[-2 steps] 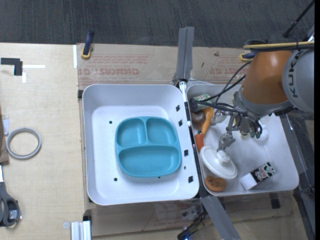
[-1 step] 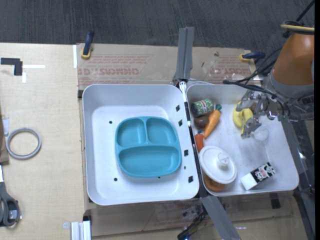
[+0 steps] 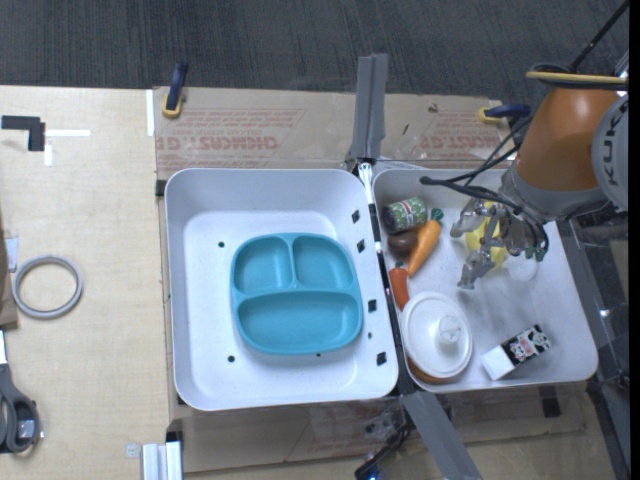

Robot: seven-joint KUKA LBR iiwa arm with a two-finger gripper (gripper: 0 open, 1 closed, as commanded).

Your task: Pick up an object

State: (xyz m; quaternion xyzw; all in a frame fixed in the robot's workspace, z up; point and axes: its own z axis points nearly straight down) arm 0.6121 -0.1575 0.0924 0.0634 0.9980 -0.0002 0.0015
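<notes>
My gripper [image 3: 484, 249] hangs over the upper middle of the right bin [image 3: 570, 308], under the grey arm with its orange band [image 3: 565, 133]. A small yellow object [image 3: 491, 236] sits between its metal fingers [image 3: 470, 271], and the gripper looks shut on it. An orange carrot [image 3: 423, 246], a green can [image 3: 407, 212] and a dark brown piece [image 3: 400, 243] lie to the gripper's left, along the bin's left wall. Lower in the bin are a white lidded bowl [image 3: 438, 336] and a white block with black patches [image 3: 517, 350].
The left bin [image 3: 190, 268] holds a teal divided plate [image 3: 296, 294]. A small red-orange piece [image 3: 399, 287] lies by the divider between the bins. On the bench at left are a grey tape ring [image 3: 45, 286] and scissors [image 3: 16, 420]. Cables trail from the arm.
</notes>
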